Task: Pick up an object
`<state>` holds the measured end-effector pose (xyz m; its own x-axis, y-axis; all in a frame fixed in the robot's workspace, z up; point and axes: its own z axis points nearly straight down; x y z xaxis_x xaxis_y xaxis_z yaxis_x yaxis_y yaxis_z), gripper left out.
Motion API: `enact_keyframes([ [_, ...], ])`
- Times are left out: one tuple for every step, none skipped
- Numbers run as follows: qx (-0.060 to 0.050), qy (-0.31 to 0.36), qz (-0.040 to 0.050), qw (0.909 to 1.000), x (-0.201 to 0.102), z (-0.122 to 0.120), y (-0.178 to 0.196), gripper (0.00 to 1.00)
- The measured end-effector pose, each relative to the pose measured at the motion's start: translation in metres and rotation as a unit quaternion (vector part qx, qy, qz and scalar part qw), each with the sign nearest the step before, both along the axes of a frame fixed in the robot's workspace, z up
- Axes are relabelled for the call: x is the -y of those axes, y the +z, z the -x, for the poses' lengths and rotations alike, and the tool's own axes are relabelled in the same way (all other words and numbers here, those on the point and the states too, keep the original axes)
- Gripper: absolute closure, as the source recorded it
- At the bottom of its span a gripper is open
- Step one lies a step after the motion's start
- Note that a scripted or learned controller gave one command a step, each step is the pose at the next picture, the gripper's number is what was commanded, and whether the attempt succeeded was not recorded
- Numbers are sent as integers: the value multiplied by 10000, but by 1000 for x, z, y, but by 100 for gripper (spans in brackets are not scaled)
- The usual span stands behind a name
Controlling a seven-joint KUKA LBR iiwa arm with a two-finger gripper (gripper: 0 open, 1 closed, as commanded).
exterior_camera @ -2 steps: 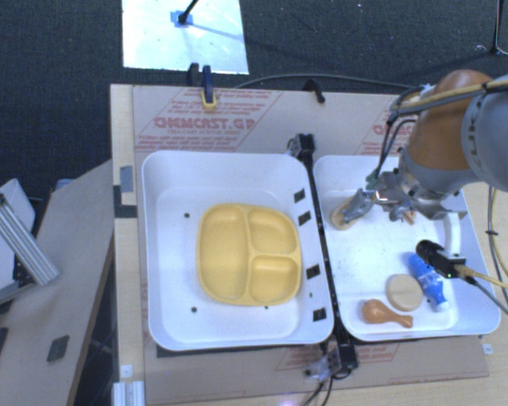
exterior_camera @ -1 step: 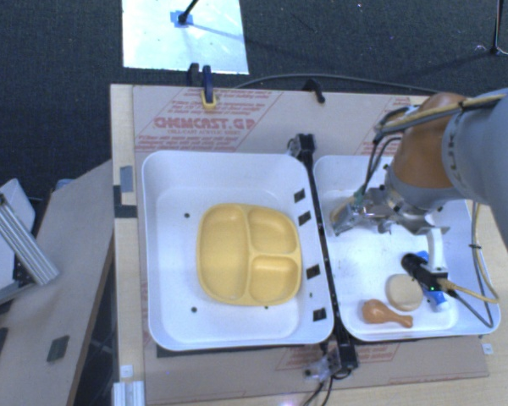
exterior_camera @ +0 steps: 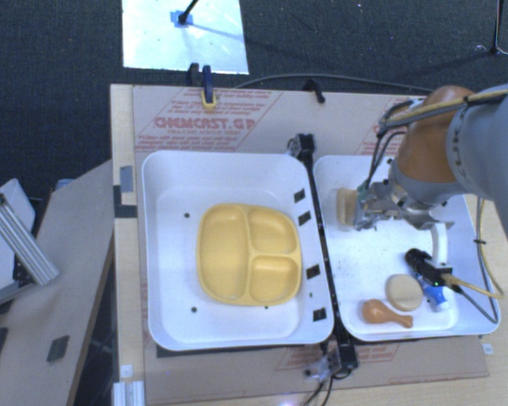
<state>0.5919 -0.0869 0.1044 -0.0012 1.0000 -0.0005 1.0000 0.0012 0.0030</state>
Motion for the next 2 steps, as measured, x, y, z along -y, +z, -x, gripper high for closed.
enact_keyframes([
  [10,5,0,10000,3,-1,43,100],
  [27,13,4,10000,4,-9,107,100],
])
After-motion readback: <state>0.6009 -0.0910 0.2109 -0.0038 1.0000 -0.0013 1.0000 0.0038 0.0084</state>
